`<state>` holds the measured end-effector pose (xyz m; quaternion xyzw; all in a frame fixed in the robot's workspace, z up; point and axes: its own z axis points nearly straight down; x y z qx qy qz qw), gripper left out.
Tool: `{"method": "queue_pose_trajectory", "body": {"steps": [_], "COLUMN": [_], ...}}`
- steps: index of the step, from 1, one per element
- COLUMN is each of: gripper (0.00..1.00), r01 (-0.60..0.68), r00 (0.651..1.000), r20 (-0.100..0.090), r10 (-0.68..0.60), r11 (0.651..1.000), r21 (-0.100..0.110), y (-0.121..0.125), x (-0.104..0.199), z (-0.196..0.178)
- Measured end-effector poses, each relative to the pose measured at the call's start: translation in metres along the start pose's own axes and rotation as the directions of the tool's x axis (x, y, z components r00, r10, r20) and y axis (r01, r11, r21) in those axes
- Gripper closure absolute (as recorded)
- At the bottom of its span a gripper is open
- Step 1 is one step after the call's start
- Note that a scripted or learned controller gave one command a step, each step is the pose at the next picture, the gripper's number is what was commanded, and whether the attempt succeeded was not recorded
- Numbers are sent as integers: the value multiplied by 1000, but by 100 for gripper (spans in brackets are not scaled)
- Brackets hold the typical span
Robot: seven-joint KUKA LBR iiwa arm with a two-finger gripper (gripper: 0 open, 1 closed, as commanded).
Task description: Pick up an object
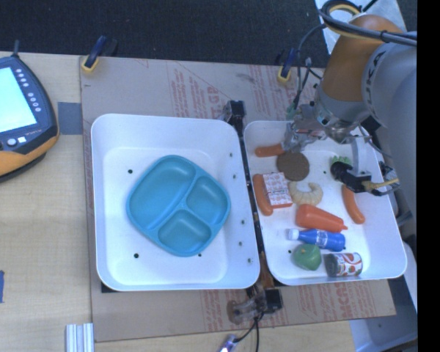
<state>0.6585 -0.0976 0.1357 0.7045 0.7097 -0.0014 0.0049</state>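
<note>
The arm is reaching into the right bin (396,251) near its far edge, and the hand (299,139) is hovering just above a brown round cookie-like piece (295,166); whether the hand is released or clenched I cannot tell, as the wrist is covering it. The brown piece is lying toward the far left corner of that bin, beside an orange sausage (268,150) and touching a pale croissant (307,193). Judging by its look, it is probably a light, stiff plastic toy with a smooth, somewhat slippery top, so pinching it across its rim seems the safest hold. A blue divided plate (178,205) is sitting in the middle of the left bin (103,196).
</note>
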Motion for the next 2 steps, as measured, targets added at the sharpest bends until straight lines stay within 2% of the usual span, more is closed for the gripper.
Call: {"method": "queue_pose_trajectory", "body": {"steps": [1, 2], "gripper": [0, 100], "r01": [0, -1], "r00": [1000, 1000], "r20": [0, 3], "r10": [0, 1], "r11": [1000, 1000], "r21": [0, -7], "y": [0, 1], "x": [0, -1], "z": [0, -10]}}
